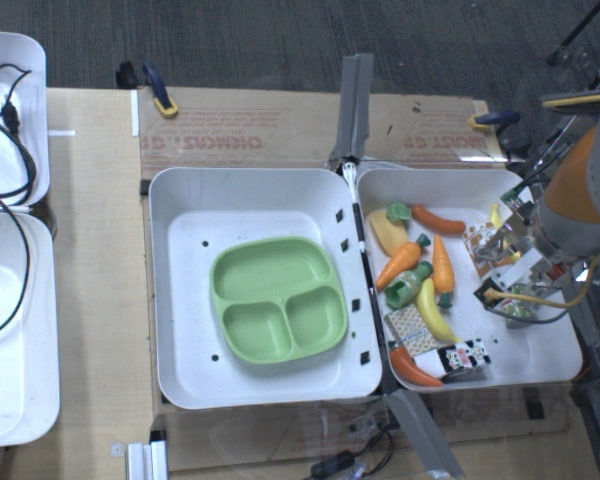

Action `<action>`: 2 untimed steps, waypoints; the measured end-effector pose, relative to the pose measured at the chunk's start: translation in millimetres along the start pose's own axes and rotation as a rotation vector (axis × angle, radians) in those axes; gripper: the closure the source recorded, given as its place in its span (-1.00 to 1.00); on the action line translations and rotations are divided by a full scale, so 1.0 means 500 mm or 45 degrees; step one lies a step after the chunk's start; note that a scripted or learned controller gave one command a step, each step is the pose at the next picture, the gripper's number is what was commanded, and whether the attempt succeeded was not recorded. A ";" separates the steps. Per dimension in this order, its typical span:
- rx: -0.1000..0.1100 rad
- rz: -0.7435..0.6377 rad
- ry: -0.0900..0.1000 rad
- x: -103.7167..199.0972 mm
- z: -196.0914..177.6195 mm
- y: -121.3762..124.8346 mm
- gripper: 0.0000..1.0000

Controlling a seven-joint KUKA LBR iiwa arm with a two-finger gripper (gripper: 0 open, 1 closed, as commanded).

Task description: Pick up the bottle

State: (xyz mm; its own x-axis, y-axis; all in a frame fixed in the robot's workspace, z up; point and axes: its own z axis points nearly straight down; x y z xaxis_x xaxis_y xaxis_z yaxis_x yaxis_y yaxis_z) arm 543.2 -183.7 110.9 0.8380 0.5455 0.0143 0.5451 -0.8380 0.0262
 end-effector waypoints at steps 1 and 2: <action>0.066 0.001 -0.007 0.083 0.037 0.108 -1.00; 0.036 0.192 -0.025 0.111 0.038 -0.111 -1.00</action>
State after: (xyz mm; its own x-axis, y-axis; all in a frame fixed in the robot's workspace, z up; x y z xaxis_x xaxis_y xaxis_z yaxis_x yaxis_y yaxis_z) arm 560.1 -107.3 91.2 0.9107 0.4130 -0.0033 0.4130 -0.9107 -0.0028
